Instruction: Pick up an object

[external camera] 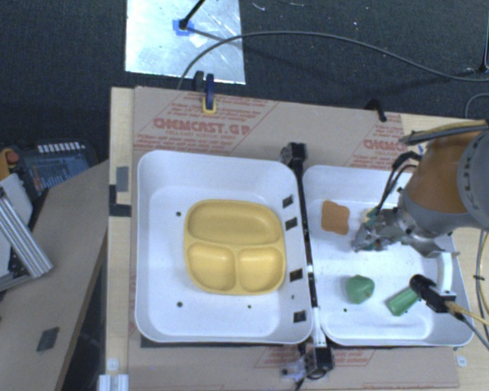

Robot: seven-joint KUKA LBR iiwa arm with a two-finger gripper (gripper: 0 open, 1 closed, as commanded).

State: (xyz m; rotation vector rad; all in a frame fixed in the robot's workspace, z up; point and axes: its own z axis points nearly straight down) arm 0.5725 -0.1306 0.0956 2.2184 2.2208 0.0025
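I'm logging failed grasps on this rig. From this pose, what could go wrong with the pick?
1. The pincer hangs over the right bin between the orange piece and the rounded green piece, above neither, so it may close on nothing.
2. The orange piece looks flat against the bin floor, likely hard to grip.
3. The second green piece lies close to the arm and could get knocked.
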